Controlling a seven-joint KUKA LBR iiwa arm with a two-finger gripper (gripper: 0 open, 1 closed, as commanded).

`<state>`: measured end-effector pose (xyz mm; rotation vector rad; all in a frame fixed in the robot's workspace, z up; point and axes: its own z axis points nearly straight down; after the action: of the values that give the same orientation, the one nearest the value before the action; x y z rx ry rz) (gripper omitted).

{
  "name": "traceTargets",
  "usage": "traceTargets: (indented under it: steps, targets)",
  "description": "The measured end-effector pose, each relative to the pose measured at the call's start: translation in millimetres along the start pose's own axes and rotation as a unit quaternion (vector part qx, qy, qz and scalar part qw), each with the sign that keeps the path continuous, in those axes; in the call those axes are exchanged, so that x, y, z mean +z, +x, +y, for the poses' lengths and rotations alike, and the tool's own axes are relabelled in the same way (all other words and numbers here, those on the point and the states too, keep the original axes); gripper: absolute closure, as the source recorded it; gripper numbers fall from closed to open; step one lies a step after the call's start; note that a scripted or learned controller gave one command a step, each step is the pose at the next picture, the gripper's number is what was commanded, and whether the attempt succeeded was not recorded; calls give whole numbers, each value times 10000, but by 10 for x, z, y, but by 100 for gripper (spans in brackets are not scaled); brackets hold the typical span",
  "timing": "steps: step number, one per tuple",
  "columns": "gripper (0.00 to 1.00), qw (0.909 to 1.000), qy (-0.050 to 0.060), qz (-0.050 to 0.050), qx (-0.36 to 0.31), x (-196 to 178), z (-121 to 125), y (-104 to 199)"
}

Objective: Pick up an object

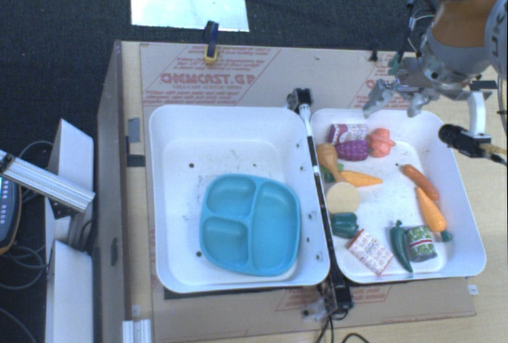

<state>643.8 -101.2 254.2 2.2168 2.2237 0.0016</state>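
Hung above the far rim of the right shallow white plastic bin (pixel 464 206), at about one o'clock from that bin's centre: the two-finger pincer (pixel 395 101), fingers spread, pinching nothing. Sat in the left white bin (pixel 171 151): a light blue plastic divided tray (pixel 250 224), toward five o'clock. Scattered across the right bin: a purple toy grape bunch (pixel 352 149) and a pink-orange toy fruit (pixel 380 142) at eleven o'clock, just below the pincer; two orange toy carrots (pixel 425 197) at three o'clock; a pale round disc (pixel 344 196) near centre; a dark green toy pepper (pixel 399 245) and a small printed packet (pixel 370 251) at six o'clock. Carried both bins: the tabletop (pixel 238 75), covered in printed brown cardboard
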Motion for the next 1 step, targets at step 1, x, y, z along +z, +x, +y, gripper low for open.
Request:
traceTargets:
  steps: [1]
  targets:
    - [0, 10000, 18, 4, 11, 1211, -434, -47]
